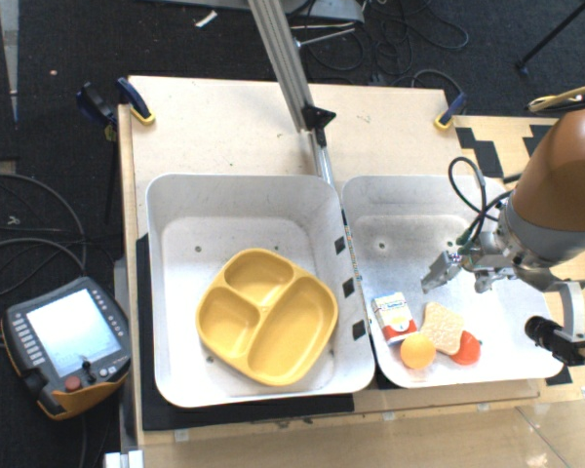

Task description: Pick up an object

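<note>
Left bin: a yellow divided plate (267, 314) lies alone, well apart from the arm.
Right bin: carton (393, 316), cracker (444, 327), orange ball (417, 351) and red piece (468, 349) cluster at the near edge, likely targets.
Gripper (460, 267): hangs above the bin floor just behind the cluster, holding nothing; finger spread cannot be told.

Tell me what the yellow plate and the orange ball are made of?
The yellow plate looks like moulded plastic: one even colour, smooth, softly shiny, with three rounded compartments. The orange ball looks like toy plastic fruit, smooth and evenly coloured, though it is too small to be sure.
</note>
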Controlling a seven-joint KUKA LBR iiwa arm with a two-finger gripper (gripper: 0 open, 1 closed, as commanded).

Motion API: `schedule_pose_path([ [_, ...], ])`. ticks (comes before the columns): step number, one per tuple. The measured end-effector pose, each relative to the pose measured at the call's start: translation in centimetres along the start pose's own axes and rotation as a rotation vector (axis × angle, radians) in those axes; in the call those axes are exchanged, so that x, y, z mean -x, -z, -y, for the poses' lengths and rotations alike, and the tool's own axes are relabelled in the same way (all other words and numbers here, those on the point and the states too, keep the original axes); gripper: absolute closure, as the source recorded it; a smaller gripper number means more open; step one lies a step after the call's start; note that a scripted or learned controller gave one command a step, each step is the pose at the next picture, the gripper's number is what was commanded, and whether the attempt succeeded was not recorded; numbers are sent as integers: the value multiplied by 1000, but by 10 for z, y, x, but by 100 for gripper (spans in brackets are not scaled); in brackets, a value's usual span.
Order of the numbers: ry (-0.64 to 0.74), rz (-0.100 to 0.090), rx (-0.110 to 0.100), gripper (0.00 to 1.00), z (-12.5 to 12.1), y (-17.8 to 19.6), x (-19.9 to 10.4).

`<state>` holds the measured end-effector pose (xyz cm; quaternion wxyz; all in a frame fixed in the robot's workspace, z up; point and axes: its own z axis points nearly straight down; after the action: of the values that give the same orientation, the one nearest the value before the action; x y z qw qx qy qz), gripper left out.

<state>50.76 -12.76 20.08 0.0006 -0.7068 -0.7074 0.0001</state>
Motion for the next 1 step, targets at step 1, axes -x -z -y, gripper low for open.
schedule_pose_path([
  [1, 0, 0, 1, 0, 0, 0, 0],
])
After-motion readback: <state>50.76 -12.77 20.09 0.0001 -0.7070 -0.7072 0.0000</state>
